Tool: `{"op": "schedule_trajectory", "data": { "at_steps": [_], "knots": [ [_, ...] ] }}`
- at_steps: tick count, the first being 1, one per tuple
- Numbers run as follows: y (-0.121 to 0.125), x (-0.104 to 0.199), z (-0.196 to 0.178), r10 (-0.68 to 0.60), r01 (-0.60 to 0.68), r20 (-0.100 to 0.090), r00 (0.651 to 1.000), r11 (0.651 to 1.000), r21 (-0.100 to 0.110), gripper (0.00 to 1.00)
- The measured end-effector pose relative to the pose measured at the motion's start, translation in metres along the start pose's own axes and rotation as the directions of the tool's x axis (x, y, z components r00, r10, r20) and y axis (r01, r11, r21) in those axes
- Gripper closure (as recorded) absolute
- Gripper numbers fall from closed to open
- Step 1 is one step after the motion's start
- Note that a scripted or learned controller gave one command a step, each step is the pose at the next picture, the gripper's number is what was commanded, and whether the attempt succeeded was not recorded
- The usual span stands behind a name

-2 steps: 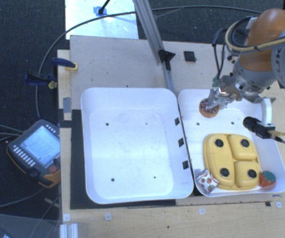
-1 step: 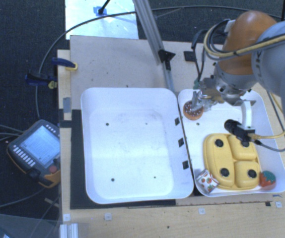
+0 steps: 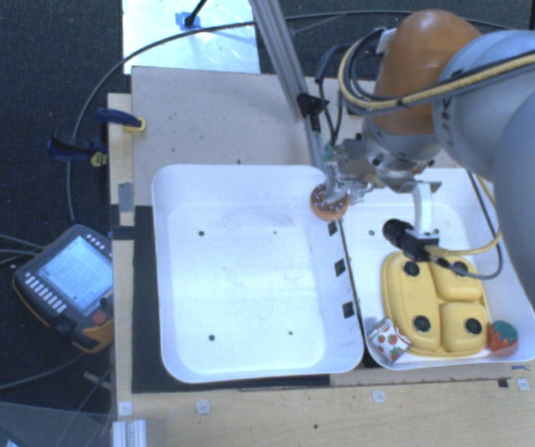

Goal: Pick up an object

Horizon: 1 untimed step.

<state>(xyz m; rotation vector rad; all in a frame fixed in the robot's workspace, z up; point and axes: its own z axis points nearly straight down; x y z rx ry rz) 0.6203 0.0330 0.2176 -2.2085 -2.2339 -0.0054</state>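
Tool sits over the far end of the rims where the two bins meet; can't tell how open it is or whether it grips anything. Brown disc lies just below it, on that rim. View-right bin holds yellow toy, patterned piece and red thing.

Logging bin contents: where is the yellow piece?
Camera view: the yellow piece lies in the right bin, between a patterned cup and a red item.
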Motion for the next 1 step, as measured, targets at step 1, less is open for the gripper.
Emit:
{"op": "schedule_trajectory", "data": {
  "at_steps": [1],
  "knots": [
    [-0.0029, 0.0479, 0.0041, 0.003, -0.003, 0.001, 1.0, 1.0, 0.0, 1.0]
  ]
}}
